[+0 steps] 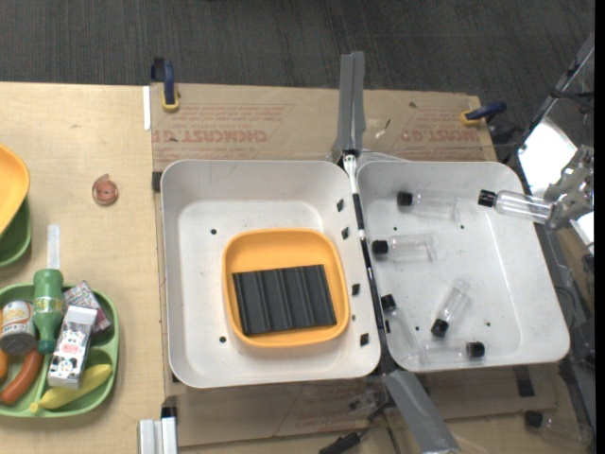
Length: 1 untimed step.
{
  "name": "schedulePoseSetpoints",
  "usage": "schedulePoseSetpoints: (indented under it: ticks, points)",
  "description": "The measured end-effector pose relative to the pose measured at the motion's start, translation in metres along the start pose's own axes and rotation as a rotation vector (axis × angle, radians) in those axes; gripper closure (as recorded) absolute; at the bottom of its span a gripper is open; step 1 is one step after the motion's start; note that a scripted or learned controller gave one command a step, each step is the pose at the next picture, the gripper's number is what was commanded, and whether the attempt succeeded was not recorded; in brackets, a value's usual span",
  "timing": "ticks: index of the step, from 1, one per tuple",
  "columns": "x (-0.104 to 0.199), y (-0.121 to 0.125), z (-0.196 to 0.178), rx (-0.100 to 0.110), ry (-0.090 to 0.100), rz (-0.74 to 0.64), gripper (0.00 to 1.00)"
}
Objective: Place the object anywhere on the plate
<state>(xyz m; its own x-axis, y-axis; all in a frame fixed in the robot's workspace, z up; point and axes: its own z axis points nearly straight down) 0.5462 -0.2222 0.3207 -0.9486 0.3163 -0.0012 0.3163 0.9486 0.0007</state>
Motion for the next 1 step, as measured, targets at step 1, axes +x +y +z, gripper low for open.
schedulePoseSetpoints:
  ticks: [1]
  points:
    - [-0.0845,0.0283,-0.0480,0.000,-0.005,-0.274,1.00]
